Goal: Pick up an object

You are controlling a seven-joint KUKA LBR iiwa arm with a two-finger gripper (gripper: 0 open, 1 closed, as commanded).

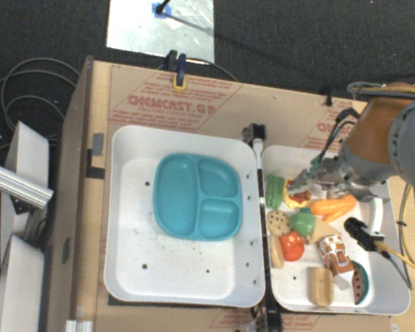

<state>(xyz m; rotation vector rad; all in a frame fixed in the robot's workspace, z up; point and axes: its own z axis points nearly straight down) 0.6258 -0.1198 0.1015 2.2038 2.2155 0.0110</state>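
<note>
Your two-finger gripper (311, 182) sits low over the far-left part of the right-hand shallow white bin (394, 294), and its tip is too blurred among the toys to tell how it is set or whether it has anything. Just beside it, toward the bin's right wall, lies the long orange plastic carrot (333, 207), its long axis slanting up to the right. A small red-and-yellow toy piece (298, 198) seems to lie almost under the tip. The teal divided plate (197, 197) rests in the left-hand bin (125, 264), well apart.
</note>
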